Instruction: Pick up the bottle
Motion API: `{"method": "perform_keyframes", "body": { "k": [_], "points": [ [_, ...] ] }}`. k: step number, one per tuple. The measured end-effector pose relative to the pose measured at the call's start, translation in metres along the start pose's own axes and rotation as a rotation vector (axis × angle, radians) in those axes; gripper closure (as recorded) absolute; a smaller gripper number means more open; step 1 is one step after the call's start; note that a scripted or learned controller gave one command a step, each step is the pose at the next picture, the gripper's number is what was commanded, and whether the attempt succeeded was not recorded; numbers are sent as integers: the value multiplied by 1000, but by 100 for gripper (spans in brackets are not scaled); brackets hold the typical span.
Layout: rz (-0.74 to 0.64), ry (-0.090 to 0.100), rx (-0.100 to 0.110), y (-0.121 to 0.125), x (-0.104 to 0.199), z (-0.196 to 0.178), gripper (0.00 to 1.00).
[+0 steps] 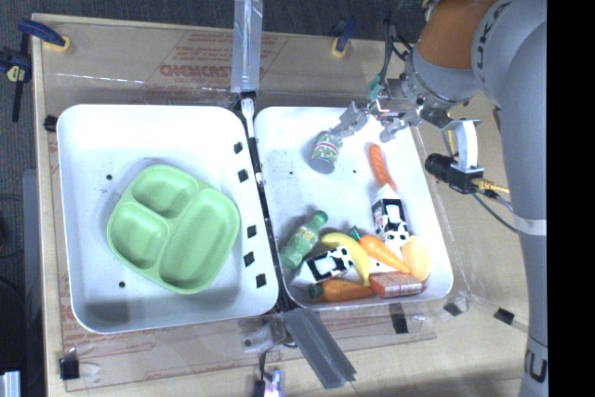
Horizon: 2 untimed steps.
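Note:
A green bottle [303, 240] lies on its side in the right bin [279, 191], near the bin's left wall and pointing up to the right. My gripper [367, 129] hangs over the back of the same bin, well away from the bottle. Its fingers stand apart, with nothing between them. A small grey-green can [325, 151] lies tipped just beyond the left fingertip [346, 125], touching or nearly touching it.
Beside the bottle at the bin's front lie a banana [342, 244], carrots [341, 290], an orange carrot [379, 165] further back, a cow-patterned carton [391, 218] and a red box [397, 286]. A green divided plate [174, 227] sits in the left bin [84, 144].

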State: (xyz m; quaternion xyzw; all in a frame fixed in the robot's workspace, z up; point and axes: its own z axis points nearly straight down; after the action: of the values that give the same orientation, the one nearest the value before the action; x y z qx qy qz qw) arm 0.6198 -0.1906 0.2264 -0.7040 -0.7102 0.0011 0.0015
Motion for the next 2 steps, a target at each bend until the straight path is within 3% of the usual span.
{"method": "perform_keyframes", "body": {
  "k": [1, 2],
  "points": [
    [-176, -1, 0, -38, 54, 135, 0],
    [-74, 0, 0, -97, 57, 136, 0]
  ]
}}
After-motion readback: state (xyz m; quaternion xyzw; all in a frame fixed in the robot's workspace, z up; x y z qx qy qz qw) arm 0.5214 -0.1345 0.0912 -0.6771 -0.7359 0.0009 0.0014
